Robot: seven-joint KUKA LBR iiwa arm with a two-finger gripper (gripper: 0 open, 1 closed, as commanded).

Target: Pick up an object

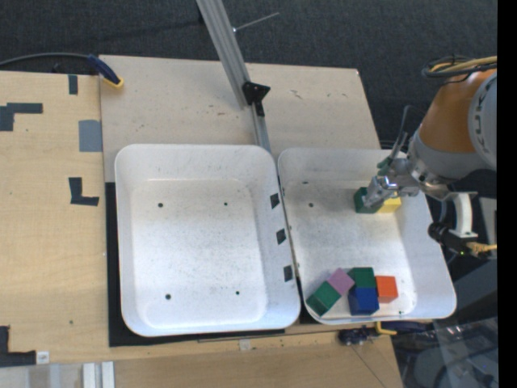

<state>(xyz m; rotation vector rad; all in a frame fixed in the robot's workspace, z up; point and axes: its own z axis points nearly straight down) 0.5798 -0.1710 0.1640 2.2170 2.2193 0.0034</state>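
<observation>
Two small blocks sat under my gripper (378,197) in the far part of the right bin (339,233): a green block (363,202) and, touching it on the right, a yellow block (391,204). My gripper was low over them, right at the green one, but I could not tell whether anything sat between my fingers or how they stood. Five more blocks lay clustered at the near edge of that same bin, well apart from the first pair: one dark green block (324,297), one pink block (341,281), one green cube (363,277), one blue block (363,299) and one orange block (387,288), packed close together. That made seven blocks in all. The left bin (194,233) stood beside the right one, their rims touching.
</observation>
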